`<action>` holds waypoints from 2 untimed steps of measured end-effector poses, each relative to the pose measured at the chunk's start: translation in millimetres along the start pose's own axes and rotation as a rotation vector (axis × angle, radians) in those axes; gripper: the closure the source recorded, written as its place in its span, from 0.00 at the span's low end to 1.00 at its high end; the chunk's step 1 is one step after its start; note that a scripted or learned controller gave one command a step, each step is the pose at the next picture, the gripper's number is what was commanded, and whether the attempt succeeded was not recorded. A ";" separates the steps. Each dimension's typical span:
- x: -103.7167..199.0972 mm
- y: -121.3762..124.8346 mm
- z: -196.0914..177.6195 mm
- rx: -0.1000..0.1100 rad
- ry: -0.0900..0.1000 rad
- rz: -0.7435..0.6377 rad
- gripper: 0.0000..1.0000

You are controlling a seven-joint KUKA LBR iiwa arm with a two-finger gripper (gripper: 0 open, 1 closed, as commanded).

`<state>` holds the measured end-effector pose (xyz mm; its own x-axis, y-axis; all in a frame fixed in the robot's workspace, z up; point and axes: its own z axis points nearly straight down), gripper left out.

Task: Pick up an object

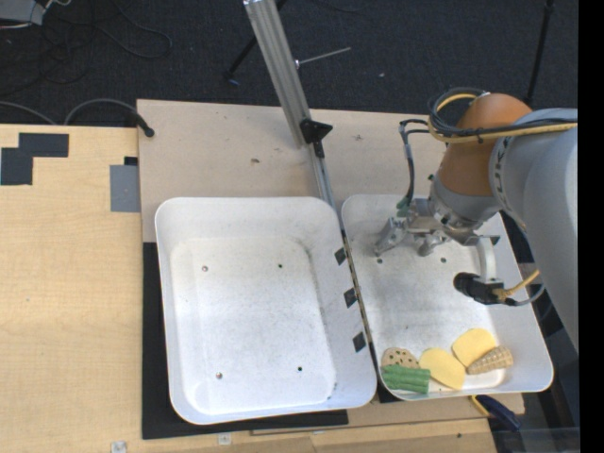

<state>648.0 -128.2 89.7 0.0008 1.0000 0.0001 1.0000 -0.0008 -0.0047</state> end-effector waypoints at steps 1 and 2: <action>-0.7 0.2 -11.2 -0.001 0.001 0.004 1.00; -7.5 -1.3 -73.4 -0.009 -0.001 0.004 1.00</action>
<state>647.0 -135.7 163.2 0.0050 1.0000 -0.0010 1.0000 -0.0050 0.0043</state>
